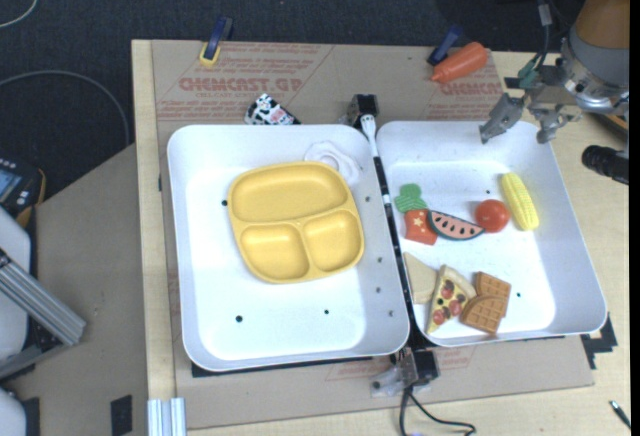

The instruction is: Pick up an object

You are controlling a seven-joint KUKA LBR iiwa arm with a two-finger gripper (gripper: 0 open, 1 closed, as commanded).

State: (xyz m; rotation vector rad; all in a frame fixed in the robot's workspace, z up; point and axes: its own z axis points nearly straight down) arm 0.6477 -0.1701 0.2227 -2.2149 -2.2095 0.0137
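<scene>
Camera view: a bench topped with printed brown cardboard (300,74) stands on dark carpet; two shallow white bins sit on it side by side, their inner rims touching. The left bin (200,304) is smooth moulded plastic with rounded corners; it holds a glossy yellow tray (295,221) with three compartments, lying at a slight angle near the bin's middle. The right bin (570,274) holds small toy foods: a ribbed yellow corn cob (519,200) near the right wall; a round red tomato (491,215) touching the cob's left side; a watermelon slice (455,226) just left of the tomato; a green leafy piece (409,197) and a red block (419,228) beside the slice; a pizza wedge (449,297) and a gridded brown waffle (487,302) near the front wall. An orange carrot-shaped toy (459,63) lies on the cardboard behind the right bin. The gripper (522,124) hangs over the right bin's rear corner, fingers spread apart, nothing between them, well apart from the corn cob.
</scene>
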